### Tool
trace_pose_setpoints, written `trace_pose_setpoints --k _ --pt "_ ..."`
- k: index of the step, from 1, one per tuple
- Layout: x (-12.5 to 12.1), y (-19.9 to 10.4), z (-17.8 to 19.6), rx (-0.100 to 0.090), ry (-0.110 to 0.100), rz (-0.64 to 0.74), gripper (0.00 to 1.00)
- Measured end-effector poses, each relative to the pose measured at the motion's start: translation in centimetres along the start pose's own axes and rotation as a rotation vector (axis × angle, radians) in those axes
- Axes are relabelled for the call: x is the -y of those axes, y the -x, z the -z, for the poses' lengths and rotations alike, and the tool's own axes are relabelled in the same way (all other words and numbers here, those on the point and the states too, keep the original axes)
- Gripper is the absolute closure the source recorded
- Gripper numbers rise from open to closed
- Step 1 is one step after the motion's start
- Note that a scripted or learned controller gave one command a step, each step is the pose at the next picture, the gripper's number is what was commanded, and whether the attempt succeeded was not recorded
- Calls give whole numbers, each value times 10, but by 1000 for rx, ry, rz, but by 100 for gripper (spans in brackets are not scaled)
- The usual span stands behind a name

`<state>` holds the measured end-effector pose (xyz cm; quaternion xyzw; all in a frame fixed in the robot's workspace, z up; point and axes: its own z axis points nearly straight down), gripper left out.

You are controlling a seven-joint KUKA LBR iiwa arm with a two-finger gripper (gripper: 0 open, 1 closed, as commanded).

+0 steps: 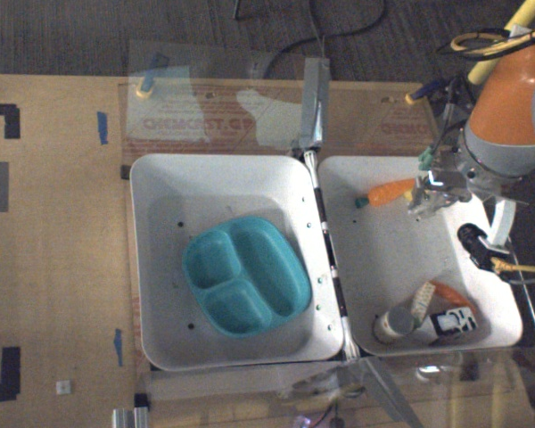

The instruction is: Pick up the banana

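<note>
In the right bin [379, 266], the gripper [426, 193] hangs over the far side, just beside the thick end of a carrot [388, 192], and whether it is spread or pressed together cannot be told. The pale yellow piece that looks like the banana [422, 300] lies at the bin's near side, leaning on a can [392, 323], well apart from the gripper.

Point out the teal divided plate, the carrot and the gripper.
teal divided plate [246, 275]: camera view, on the ridge between its compartments.
carrot [390, 192]: camera view, middle of its orange body.
gripper [431, 194]: camera view, at its tip.
</note>
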<state>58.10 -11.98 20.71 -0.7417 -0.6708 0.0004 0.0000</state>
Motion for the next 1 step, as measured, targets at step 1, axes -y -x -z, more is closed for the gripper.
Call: trace_pose_setpoints --k 1 --pt "-45 7 -74 0 -1 -152 100"
